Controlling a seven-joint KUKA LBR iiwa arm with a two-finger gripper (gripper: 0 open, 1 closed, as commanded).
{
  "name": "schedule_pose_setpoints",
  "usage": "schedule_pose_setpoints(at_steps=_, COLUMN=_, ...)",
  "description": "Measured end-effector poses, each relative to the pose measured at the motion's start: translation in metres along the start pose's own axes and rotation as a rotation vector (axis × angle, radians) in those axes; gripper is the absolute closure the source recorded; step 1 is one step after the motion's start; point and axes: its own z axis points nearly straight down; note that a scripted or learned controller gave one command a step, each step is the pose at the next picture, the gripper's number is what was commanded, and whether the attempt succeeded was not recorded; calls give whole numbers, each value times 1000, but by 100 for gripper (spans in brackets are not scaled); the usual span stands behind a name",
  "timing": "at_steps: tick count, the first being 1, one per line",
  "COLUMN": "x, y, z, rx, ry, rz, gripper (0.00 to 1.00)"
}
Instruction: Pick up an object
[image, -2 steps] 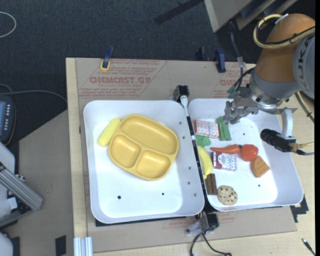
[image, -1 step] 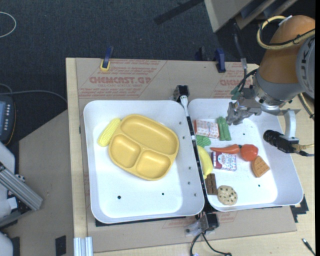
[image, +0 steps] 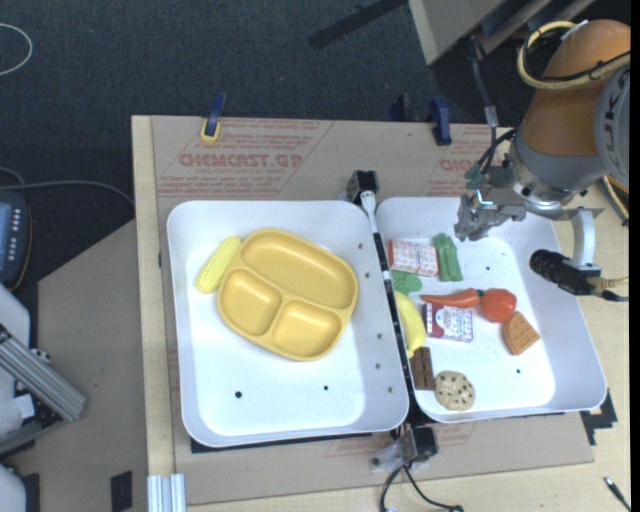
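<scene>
Now | fingers (image: 474, 225) over right bin's (image: 560, 385) far edge, gap unclear, cannot tell | nothing seen held | cucumber (image: 447, 257) just below-left of fingers | tomato (image: 499, 303) nearer camera

The worktop (image: 300, 150) is covered by a brown cardboard sheet (image: 260, 160) printed in red, held at its upper edge by clamps (one yellow, one blue). Directly on it sit two shallow white bins side by side: left bin (image: 200, 390), right bin (image: 570, 350).
</scene>
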Motion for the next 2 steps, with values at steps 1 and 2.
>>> schedule_pose_setpoints(at_steps=1, x=-2, y=-7, z=2, rx=5, ry=1, rz=2, gripper=100)
schedule_pose_setpoints(at_steps=2, x=0, y=1, z=-1, rx=0, ry=0, rz=0, gripper=100)
